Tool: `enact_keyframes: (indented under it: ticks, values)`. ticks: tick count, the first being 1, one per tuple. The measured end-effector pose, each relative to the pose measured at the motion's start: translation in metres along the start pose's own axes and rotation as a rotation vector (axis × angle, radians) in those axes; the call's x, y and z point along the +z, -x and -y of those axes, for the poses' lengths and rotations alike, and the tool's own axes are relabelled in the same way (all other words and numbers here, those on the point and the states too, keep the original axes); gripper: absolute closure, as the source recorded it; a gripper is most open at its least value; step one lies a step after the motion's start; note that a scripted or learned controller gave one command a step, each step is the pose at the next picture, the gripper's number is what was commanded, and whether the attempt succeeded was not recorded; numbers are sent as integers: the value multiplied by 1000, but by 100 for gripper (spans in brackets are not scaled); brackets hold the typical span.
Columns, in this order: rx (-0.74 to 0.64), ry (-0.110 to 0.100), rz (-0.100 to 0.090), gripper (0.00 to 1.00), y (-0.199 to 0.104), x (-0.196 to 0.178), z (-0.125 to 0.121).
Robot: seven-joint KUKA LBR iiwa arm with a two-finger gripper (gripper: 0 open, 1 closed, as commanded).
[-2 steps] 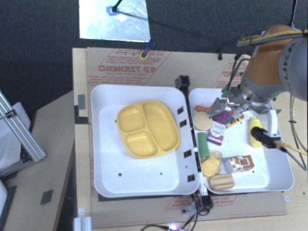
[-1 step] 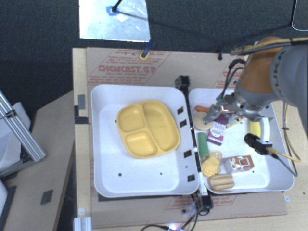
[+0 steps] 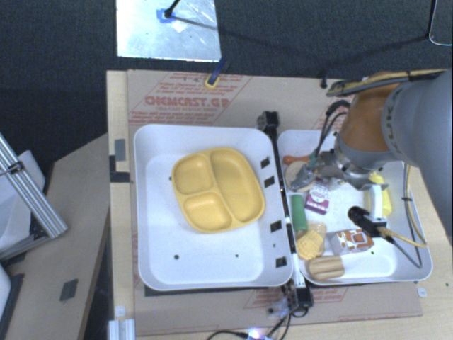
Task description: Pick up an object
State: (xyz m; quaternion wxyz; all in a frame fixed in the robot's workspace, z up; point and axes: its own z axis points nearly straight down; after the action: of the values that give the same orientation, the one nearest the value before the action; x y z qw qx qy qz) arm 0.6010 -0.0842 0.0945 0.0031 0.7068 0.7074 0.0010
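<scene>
Where your gripper [image 3: 308, 176] hangs low over the upper left part of the right bin [image 3: 379, 263], you cannot tell whether it is spread or pressed together; the slant of the view hides that. No object can be made out as held.

Just below it lies a purple and white packet [image 3: 317, 202], the nearest loose thing. Just above and to its left, an orange piece [image 3: 293, 159] lies near the bin's top left corner. A green stick [image 3: 298, 212] lies along the bin's left wall, beside the packet. Further down that wall you have a yellow waffle [image 3: 309, 245], and below it a tan bread roll [image 3: 325, 268] at the bottom edge. A small orange and white carton [image 3: 352, 240] sits right of the waffle, and a yellow oblong thing [image 3: 379, 198] lies toward the bin's right side.

Behind the gripper, the grey arm [image 3: 417, 126] with its orange band [image 3: 364, 122] reaches in across the top right corner of that bin.

Further out, the left bin [image 3: 163, 246] holds a yellow divided plate [image 3: 216, 188], lying flat near its middle and well apart from the gripper. Both bins rest side by side on the bench [image 3: 184, 94].
</scene>
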Motion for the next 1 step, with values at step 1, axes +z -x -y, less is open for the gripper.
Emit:
enact_keyframes:
  ticks: [1]
  values:
    - [1,9,2,100,1,-14,-3]
